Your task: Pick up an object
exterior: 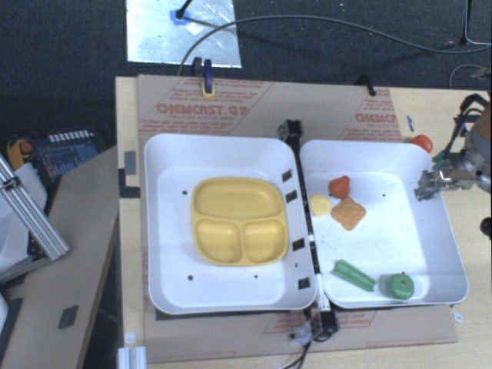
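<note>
The metal two-finger gripper (435,181) hangs over the right white plastic bin (438,237) at its three o'clock rim; whether its fingers are spread I cannot tell. Nearest candidate, likely: the orange rounded block (349,213), near centre, touching a pale yellow piece (320,204).

My bench (400,337) carries a brown printed sheet (231,102), and on it two white bins touch side by side: the left bin (165,229) toward the bench's left edge, the right bin (438,241) toward its right edge.
</note>
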Available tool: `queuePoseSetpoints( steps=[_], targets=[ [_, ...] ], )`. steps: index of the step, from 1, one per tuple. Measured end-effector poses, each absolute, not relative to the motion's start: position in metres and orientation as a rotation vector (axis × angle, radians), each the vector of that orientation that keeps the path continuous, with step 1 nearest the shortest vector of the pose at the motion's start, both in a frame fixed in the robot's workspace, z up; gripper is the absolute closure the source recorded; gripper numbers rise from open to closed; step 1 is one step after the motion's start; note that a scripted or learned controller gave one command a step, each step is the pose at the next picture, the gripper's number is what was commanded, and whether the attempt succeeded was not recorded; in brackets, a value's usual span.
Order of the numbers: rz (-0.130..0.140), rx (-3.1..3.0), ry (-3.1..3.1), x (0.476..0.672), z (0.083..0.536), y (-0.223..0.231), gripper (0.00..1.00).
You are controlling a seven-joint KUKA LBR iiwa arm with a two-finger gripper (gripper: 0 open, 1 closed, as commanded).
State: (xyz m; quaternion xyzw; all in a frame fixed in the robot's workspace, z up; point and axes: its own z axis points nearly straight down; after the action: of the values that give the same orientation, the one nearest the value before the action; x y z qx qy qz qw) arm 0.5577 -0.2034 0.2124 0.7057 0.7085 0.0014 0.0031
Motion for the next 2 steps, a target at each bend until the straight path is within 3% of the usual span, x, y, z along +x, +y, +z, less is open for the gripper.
queuePoseSetpoints(
  steps=[2],
  targets=[
    [0.003, 2.211, 2.231, 0.574, 0.207, -0.098, 1.0]
  ],
)
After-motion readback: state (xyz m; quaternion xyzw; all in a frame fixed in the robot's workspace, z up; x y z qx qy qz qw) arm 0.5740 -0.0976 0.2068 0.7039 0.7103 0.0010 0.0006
